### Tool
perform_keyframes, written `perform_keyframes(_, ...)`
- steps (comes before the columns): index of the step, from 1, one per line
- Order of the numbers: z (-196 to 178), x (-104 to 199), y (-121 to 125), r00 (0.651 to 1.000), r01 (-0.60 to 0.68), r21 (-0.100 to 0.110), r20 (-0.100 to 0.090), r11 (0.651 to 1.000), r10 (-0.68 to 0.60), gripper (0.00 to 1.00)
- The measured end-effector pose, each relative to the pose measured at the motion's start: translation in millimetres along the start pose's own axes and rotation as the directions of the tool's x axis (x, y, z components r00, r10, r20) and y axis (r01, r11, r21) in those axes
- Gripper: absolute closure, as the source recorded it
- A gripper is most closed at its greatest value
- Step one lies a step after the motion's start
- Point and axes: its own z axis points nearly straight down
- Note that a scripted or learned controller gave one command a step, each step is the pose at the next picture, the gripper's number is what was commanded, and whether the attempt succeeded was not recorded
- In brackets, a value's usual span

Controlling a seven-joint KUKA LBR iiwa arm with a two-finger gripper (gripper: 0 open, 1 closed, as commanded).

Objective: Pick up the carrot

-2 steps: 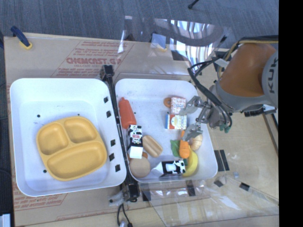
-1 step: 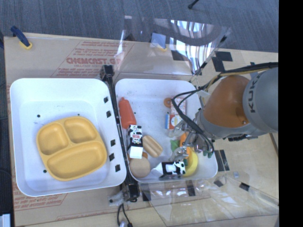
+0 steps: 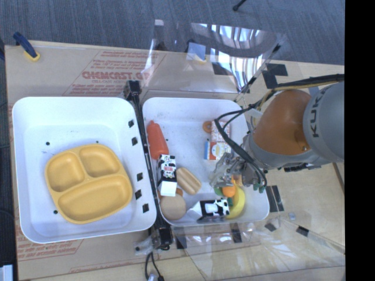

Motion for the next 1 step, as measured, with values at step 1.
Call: perform_keyframes(1, -37.9, 22.5, 8.1, 1.000, 0.030, -0.002, -0.006, 1.000, -0.030, 1.00)
